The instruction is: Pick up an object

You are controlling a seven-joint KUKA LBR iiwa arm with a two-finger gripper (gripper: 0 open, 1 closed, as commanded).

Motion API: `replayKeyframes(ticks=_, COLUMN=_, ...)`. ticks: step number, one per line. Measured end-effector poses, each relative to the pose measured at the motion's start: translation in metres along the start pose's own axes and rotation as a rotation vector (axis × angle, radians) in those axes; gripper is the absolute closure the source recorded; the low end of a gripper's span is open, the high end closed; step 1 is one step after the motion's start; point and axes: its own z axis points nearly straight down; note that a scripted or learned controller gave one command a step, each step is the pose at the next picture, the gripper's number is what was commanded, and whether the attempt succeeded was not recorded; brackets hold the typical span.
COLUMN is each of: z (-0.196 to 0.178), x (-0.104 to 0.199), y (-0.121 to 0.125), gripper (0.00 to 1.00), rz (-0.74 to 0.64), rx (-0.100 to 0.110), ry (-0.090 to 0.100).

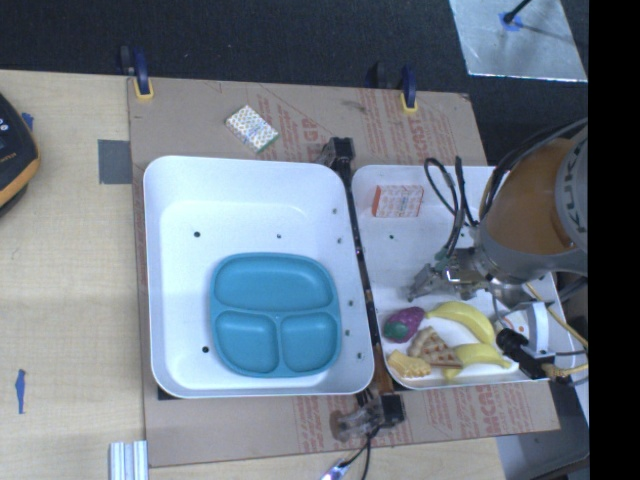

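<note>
**In the right bin, fingers low over the toy food**

In the right bin, the fingers reach toward nine o'clock from the grey wrist, tips apart and pinching nothing. Just beyond them at seven o'clock lies a purple, rounded toy with a green patch. At five o'clock sit two yellow bananas and a waffle-like piece. A small printed box lies at twelve o'clock. The arm hides the bin's right side. The left bin holds a blue divided tray.
</note>
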Motion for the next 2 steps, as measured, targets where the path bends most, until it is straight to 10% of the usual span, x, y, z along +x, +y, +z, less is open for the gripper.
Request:
replayKeyframes(ticks=1, z=-0.001, x=0.029, y=0.068, gripper=0.0, rz=-0.002, rx=-0.002, ry=-0.001)
replayKeyframes(ticks=2, z=0.0, x=-0.001, y=-0.049, gripper=0.0, rz=0.0, rx=-0.001, ry=-0.001)
